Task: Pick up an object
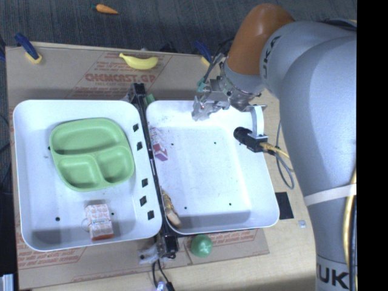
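My gripper (205, 109) hangs over the back edge of the right bin (242, 180), near its far left corner, with nothing visible in it. A small pink packet (159, 145) lies against that bin's left wall, well to the front-left of the gripper. A tan object (170, 214) rests at the front of the divider between the bins. In the left bin (30, 162) sit a green divided tray (92, 153) and a small red-and-white box (99, 220).
A yellow banana (139, 60) lies on the cardboard behind the bins. In front of the right bin, a green ball (201, 245) sits on the bench. The arm's grey body fills the right side. An orange carrot (107, 8) is on the floor.
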Controlling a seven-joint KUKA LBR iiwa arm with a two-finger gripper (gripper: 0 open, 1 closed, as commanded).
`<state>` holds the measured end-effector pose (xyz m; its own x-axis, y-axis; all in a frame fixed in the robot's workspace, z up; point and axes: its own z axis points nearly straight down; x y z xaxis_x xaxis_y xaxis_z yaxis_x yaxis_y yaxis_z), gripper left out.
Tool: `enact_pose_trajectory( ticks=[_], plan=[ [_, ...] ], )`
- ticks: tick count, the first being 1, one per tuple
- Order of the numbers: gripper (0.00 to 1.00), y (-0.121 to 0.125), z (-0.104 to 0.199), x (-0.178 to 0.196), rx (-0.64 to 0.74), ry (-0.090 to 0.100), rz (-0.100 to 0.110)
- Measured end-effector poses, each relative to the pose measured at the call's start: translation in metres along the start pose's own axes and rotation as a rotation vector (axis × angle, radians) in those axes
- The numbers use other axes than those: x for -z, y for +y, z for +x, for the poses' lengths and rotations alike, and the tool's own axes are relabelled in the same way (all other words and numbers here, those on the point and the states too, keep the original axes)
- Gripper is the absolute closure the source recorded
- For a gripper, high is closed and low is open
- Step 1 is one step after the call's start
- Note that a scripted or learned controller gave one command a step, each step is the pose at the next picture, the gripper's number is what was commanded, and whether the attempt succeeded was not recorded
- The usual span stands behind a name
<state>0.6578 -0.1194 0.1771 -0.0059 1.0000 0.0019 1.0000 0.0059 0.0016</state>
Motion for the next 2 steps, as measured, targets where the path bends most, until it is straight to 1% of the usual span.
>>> enact_pose_trajectory(
  ticks=[1, 2],
  plan=[
    [0.00, -0.001, -0.001, -0.002, -0.001, 0.000, 0.003],
    [0.00, -0.003, -0.093, -0.031, -0.004, -0.002, 0.004]
  ],
)
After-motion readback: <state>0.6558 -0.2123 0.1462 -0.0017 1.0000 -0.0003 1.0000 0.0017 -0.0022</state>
